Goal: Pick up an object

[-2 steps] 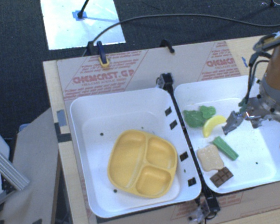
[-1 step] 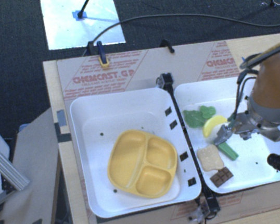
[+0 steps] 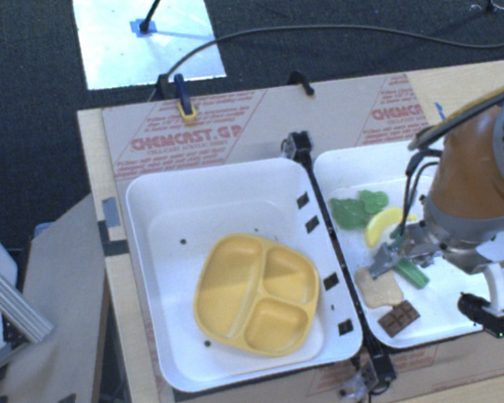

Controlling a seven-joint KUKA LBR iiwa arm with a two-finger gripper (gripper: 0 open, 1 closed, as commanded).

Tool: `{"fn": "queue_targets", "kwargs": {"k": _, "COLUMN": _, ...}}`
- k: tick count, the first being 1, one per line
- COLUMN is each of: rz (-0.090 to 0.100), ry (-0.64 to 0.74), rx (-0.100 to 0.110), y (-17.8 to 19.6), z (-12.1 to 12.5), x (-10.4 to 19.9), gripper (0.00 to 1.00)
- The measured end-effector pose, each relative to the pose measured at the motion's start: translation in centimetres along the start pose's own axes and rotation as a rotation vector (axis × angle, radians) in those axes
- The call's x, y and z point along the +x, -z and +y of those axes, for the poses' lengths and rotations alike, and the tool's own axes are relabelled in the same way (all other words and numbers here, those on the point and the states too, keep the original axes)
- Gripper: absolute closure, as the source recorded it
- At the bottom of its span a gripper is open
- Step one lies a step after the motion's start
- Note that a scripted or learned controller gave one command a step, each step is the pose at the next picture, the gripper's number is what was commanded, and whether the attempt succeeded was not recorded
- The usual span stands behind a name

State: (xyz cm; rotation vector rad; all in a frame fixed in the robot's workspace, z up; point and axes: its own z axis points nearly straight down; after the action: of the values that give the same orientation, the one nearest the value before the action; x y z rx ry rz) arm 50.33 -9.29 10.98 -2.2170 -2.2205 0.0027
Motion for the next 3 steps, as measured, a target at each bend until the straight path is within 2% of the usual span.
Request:
{"fn": "queue_targets", "kwargs": {"k": 1, "rz": -0.002, "ry": 0.000, "rx": -0.005, "y": 1.4, "z": 0.1, "x": -0.1, "gripper": 1.00}}
{"fn": "queue_targets", "kwargs": {"k": 2, "rz": -0.002, "ry": 0.002, "rx": -0.009, "y": 5.7, "z": 0.1, "x": -0.2, "gripper": 1.00}}
{"fn": "queue_targets", "kwargs": {"k": 3, "rz": -0.003, "ry": 0.002, "rx": -0.010, "y": 10.7, "z": 1.2, "x": -0.5, "gripper": 1.00}}
